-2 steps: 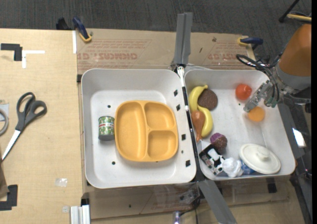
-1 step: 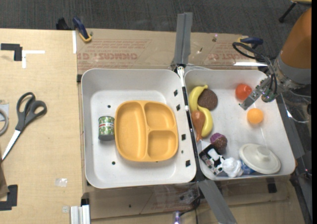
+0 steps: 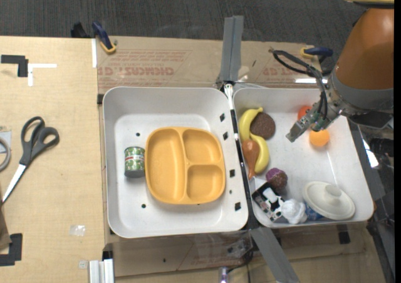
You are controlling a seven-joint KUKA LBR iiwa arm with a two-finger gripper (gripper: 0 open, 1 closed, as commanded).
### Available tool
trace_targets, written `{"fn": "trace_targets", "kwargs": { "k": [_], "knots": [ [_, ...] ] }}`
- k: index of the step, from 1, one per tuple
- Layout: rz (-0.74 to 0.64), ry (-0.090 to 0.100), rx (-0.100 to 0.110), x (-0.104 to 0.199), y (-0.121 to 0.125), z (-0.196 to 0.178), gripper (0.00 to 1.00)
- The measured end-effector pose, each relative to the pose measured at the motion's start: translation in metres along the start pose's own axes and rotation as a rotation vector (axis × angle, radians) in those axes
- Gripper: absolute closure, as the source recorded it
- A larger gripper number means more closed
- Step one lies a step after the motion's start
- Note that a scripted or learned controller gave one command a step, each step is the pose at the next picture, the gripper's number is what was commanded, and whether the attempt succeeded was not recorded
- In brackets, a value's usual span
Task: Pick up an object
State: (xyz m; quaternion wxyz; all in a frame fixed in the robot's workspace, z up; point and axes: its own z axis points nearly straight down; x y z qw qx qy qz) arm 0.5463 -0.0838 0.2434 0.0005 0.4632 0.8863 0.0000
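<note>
The orange ball lies near the far right corner of the right bin, and the gripper is poised just beside it, presumably for a grasp. Whether the jaws are released or clenched cannot be told.

Fixed overhead camera, tilted down | frames both white bins, left bin and right bin, side by side on the bench | mid-distance, dark floor along the top | arm enters from right
</note>
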Motion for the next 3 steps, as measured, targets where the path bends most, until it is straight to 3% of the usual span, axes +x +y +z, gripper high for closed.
{"fn": "trace_targets", "kwargs": {
  "k": [1, 2, 3],
  "knots": [
    [0.144, -0.001, 0.001, -0.019, 0.051, -0.032, 1.0],
    [-0.023, 0.002, 0.002, 0.032, -0.051, 0.053, 1.0],
    [0.079, -0.001, 0.001, -0.01, 0.01, -0.02, 1.0]
  ]
}}
